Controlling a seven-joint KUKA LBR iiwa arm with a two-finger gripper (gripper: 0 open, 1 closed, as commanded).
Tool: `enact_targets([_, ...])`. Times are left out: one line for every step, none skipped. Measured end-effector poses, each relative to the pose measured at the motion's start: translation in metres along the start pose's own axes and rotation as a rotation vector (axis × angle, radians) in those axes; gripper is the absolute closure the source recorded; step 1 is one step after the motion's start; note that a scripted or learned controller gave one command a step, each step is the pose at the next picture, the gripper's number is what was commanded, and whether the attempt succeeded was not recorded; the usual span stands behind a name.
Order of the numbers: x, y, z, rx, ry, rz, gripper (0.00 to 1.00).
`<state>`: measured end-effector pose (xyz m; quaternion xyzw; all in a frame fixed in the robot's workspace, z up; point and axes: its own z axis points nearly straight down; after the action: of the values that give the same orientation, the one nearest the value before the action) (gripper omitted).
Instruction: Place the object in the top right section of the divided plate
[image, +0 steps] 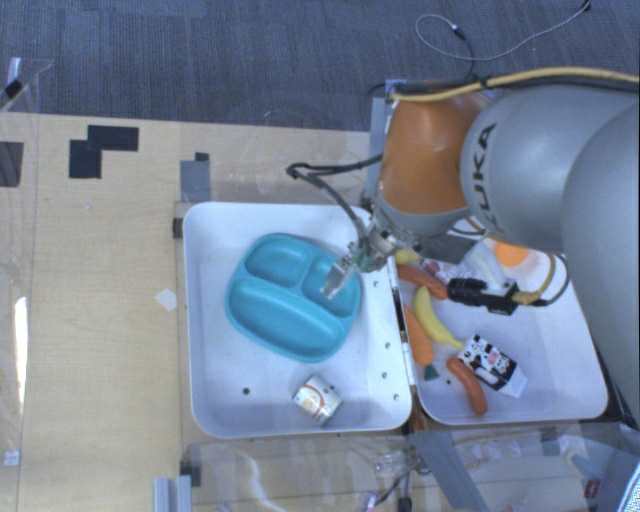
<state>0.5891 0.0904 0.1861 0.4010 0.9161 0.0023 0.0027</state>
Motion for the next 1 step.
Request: enact_targets([-0.0491,-0.0887,-0.101,-0.001,-0.005,-0.161,0.0])
